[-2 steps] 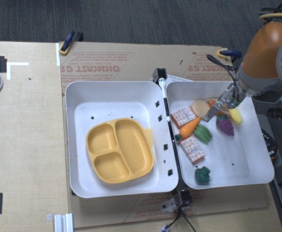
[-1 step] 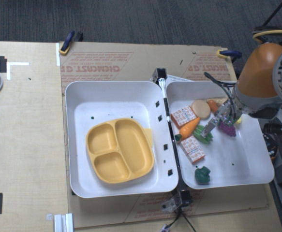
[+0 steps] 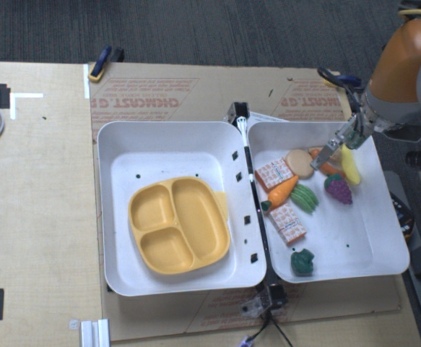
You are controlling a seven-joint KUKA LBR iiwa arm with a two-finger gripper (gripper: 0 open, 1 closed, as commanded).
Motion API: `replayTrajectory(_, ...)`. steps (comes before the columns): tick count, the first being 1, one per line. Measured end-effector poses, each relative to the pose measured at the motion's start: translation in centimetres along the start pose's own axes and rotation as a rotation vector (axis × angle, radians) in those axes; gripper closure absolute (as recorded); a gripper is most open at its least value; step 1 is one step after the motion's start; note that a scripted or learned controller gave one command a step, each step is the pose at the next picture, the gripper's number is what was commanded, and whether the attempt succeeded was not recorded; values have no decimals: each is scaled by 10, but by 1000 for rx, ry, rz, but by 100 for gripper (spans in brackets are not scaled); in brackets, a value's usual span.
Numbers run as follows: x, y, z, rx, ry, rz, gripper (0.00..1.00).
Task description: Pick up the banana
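Banana (image 3: 349, 165): yellow, smooth, short and slightly curved, lying in right bin (image 3: 383, 248) near its far right wall, long axis running almost straight from far to near, upper end tucked under gripper (image 3: 338, 144), lower end pointing toward grapes (image 3: 339, 189). Gripper low over far part of right bin, just above banana's upper end and orange piece (image 3: 326, 168) beside it; impossible to tell whether fingers spread or clenched, nothing visibly between them.

Right bin, white and shallow with rounded corners: purple knobbly grapes just below banana, tan round flat piece (image 3: 300, 163), two red-and-white cartons (image 3: 274, 173) (image 3: 288, 224), orange tapering carrot (image 3: 281, 191) lying diagonally, green ridged vegetable (image 3: 304, 197), dark green broccoli (image 3: 302, 262) near front wall.

Left bin (image 3: 116, 215), same white plastic look: yellow tray (image 3: 178, 224) with three compartments, glossy, rounded outline, set at a slant.

Both bins on brown cardboard sheet (image 3: 159, 92) printed with red lettering.
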State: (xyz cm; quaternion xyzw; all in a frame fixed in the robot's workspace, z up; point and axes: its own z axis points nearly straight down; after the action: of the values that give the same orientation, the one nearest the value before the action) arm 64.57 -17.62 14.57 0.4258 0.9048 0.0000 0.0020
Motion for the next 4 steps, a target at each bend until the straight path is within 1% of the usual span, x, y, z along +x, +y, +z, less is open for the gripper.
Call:
replayTrajectory(1, 12, 15, 50, 0, -2, -127, 0)
replayTrajectory(2, 15, -39, 53, 1, 2, -128, 0)
replayTrajectory(3, -5, -7, 50, 17, 21, 107, 0)
replayTrajectory(4, 23, -22, 53, 1, 2, -108, 0)
